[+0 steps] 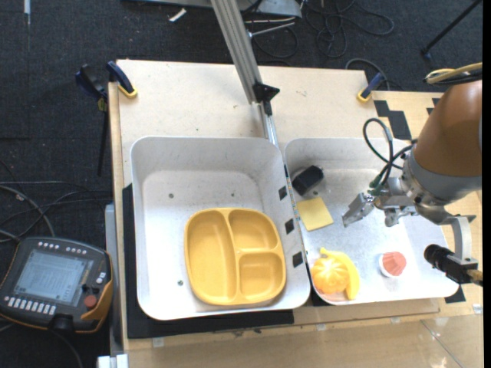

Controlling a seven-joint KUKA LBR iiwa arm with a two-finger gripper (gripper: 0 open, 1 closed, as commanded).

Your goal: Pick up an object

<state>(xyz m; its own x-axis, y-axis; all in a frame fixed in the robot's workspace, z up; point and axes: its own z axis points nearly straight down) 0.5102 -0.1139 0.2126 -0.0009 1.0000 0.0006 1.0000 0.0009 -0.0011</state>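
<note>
My gripper [374,215] hangs over the middle of the right bin [345,153], its fingers spread open with nothing between them. A flat yellow square [315,213] lies just left of it, and a black block [307,179] sits beyond that near the bin's left wall. A small red and pink cup [393,264] rests below the gripper toward the front. At the front left corner lies an orange and yellow fruit-like toy [335,275].
A yellow divided plate [234,255] lies in the left bin [153,167]. A slanted metal pole [239,41] crosses above the divider between the bins. The arm's orange band [456,125] looms over the right bin's far right side.
</note>
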